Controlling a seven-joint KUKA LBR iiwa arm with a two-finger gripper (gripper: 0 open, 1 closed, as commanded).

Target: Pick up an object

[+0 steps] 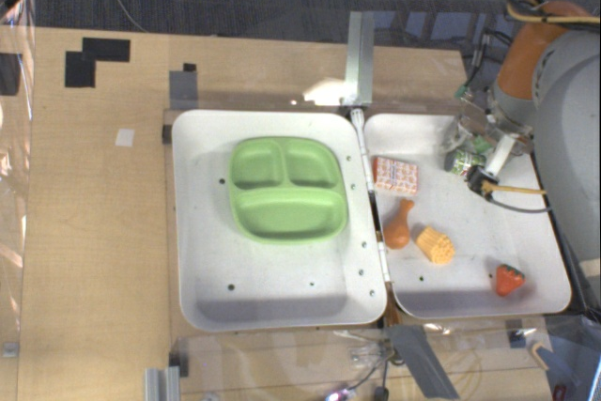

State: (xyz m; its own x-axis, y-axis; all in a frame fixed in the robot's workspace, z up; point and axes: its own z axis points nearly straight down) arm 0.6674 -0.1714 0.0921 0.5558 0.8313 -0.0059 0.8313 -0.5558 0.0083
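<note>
While the grey arm (563, 99) reaches in over the right bin's (526, 296) far right corner, your gripper (470, 157) hangs low above the white floor there; you cannot tell from this angle how the jaws stand, and nothing shows between them. Four small objects lie in that bin: a flat pink-and-white checked packet (395, 174) near its left wall, an orange drumstick-shaped toy (400, 226) just below it, a ridged yellow piece (435, 245) beside that, and a red strawberry-like toy (508, 280) toward the near right corner. Your left bin (202, 296) carries a smooth green divided plate (286, 188) with three compartments. Both bins sit on the pale wooden worktop (84, 249).
</note>
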